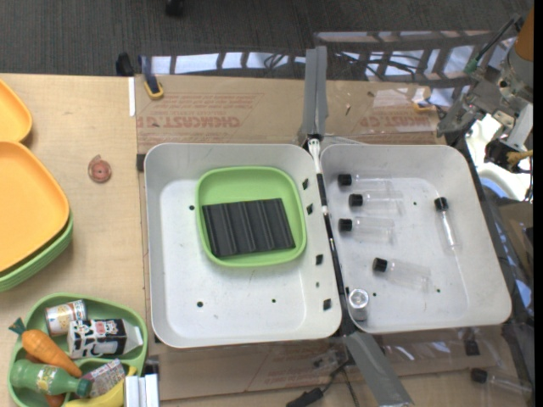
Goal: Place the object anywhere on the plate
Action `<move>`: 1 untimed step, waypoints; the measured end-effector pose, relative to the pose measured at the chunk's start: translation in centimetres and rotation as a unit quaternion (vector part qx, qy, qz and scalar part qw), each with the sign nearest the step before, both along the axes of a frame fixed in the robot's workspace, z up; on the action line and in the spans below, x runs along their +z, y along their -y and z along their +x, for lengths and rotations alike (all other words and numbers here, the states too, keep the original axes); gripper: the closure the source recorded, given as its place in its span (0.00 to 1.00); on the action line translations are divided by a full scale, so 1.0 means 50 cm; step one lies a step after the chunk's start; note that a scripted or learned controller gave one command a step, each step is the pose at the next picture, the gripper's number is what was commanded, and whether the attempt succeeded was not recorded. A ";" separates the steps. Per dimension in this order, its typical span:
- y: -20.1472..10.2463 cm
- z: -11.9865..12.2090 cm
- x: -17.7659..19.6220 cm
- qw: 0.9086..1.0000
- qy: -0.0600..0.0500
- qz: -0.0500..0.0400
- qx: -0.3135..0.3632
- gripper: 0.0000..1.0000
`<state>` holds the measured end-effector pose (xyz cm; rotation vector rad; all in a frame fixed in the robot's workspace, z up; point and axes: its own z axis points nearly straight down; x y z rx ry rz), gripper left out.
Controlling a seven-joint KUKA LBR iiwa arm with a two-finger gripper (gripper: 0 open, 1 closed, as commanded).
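The green plate [251, 217], bearing a dark ribbed mat [247, 228], sits in the left bin [170, 253] toward its far edge. Clear black-capped vials [373, 200] lie scattered across the right bin [475, 261].

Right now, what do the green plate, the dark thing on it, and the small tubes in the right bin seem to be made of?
Green plate: probably matte plastic, with an even colour and soft rounded rim. Dark ridged slab: perhaps rubber or foam, dull, with parallel grooves. Tubes: clear plastic or glass, since the bin shows through them, with black caps.
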<state>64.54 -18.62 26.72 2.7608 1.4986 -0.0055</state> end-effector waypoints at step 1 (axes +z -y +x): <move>-0.017 0.027 0.059 0.999 0.000 0.000 -0.051 0.00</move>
